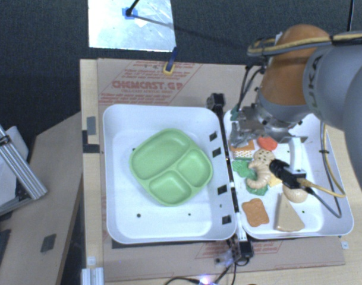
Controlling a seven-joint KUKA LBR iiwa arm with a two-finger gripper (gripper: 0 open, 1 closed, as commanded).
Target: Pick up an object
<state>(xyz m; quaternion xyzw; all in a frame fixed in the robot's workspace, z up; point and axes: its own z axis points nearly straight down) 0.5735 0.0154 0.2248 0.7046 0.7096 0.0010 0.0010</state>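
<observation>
Step in hand (judged): approach for a grasp, with nothing lifted yet. Positioned at the 10 o'clock corner of the right bin (326,209): gripper (241,139), low among the toy food. Open or closed state: cannot be told from this view. No item seen held.

Nearest candidate: square cracker (244,153), just beside the gripper at its 6 o'clock. Contact cannot be confirmed. At 3 o'clock of the gripper, near: red piece (267,142). At 5 o'clock, near: tan knobbly piece (263,159), resting against green leafy piece (242,170). Farther out toward 6 o'clock, well apart from the gripper: orange biscuit (255,212) and pale wedge (289,216), each lying flat with bare bin floor around.

Next move (judged): lower onto the square cracker, close, then raise straight up. Expect difficulty: flat item, little edge to catch, neighbours crowded close. Consider the tan knobbly piece as a thicker alternative. Verify the hold before counting the pick as done.

Not involved: left bin (121,209), holding green divided plate (170,167).
</observation>
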